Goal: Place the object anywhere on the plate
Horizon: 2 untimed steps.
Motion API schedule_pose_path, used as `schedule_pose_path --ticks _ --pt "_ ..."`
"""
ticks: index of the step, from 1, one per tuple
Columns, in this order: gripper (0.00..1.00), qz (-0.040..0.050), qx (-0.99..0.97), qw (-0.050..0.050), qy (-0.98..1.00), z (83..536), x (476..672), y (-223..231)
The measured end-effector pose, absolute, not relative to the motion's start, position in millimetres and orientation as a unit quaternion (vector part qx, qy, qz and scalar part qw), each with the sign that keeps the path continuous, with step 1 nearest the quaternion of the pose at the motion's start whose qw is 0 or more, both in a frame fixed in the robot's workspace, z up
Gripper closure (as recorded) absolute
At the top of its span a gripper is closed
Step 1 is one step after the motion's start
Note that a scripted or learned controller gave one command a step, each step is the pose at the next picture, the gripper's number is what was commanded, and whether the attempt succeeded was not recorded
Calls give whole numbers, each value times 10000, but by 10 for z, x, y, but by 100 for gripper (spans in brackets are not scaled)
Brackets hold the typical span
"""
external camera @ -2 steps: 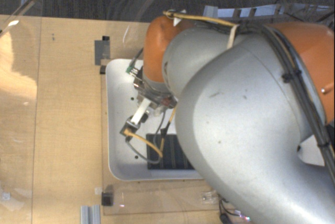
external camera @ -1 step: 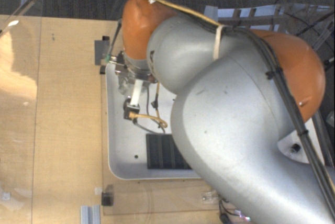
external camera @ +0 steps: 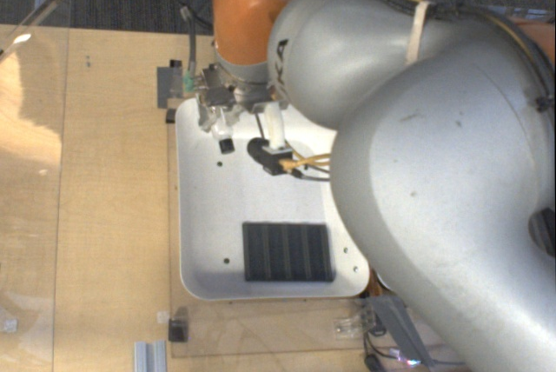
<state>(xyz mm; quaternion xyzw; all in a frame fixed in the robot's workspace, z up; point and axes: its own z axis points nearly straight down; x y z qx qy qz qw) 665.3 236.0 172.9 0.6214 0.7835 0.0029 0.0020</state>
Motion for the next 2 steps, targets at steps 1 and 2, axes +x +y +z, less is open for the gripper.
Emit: schedule_pose_path --ticks 1,2 --pt "100 24 3213 22 9470 1250 6674 2158" --pt "100 22 1038 21 9946 963 6004 2141"
